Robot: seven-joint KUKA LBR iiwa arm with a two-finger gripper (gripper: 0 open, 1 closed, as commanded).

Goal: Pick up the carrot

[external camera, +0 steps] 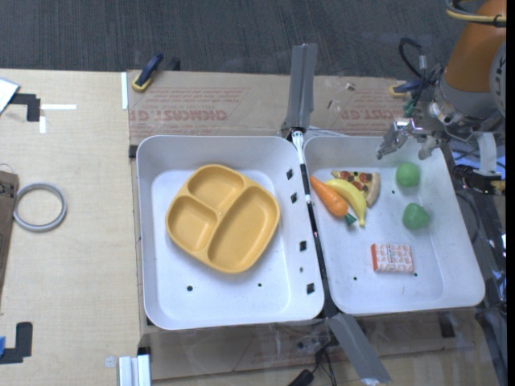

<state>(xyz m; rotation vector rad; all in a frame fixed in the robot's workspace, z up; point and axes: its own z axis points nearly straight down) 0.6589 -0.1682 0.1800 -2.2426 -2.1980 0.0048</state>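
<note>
Two shallow white plastic bins are sitting side by side on the bench, the left bin point(153, 240) and the right bin point(451, 284), meeting along a clipped seam at the middle. Much of the grey arm with its orange band point(475, 55) is being cut off by the frame at two o'clock, and the small metal two-finger gripper point(397, 145) is blurring into cables and brackets, so I cannot tell how its tips are set; nothing is showing between them. It is hanging over the back rim of the right bin, well apart from the food.

Going left to right, one grey roll of tape point(37, 207) is lying on the bench at nine o'clock. One yellow three-compartment plastic plate point(223, 228) is resting in the left bin. In the right bin, one orange toy carrot point(329, 197) is lying slantwise at that bin's ten o'clock, just beside the seam and touching one yellow toy banana point(352, 199) on its right. One toy pizza slice point(364, 181) is partly hiding behind the banana, so its shape is hard to make out. One small red-and-white printed packet point(392, 258) is lying toward six o'clock of the bin. Two round green toy fruits are lying at the bin's right, the upper green fruit point(408, 175) nearest the gripper and the lower green fruit point(416, 215) just below it.
</note>
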